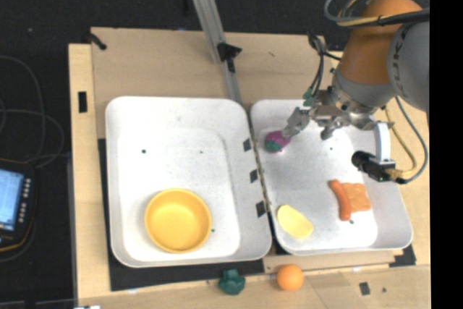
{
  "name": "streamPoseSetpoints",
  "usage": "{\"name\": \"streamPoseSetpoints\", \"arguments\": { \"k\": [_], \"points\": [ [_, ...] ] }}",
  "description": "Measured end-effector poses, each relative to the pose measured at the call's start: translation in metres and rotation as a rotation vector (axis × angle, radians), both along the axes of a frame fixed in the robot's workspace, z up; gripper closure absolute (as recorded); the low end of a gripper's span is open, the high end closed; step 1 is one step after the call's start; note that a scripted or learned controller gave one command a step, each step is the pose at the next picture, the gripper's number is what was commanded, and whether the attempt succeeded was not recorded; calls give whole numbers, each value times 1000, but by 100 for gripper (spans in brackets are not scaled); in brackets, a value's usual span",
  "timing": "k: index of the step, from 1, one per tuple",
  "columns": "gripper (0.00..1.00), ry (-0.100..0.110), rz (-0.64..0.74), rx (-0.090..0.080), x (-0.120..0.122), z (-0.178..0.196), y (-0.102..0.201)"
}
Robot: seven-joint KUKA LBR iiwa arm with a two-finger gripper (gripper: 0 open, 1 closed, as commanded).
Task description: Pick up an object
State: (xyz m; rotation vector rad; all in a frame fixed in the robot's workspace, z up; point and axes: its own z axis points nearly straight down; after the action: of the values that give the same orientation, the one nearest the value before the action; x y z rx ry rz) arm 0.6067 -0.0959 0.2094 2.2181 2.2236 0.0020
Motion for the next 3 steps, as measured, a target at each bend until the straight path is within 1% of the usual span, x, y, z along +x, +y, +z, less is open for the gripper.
{"name": "streamPoseSetpoints", "arguments": {
  "k": [1,2,3],
  "points": [
    [0,0,-1,0,0,0,0],
    [0,6,-3,-1,-9,-59,-1],
    [0,6,-4,-1,-10,-112,-2]
  ]
}}
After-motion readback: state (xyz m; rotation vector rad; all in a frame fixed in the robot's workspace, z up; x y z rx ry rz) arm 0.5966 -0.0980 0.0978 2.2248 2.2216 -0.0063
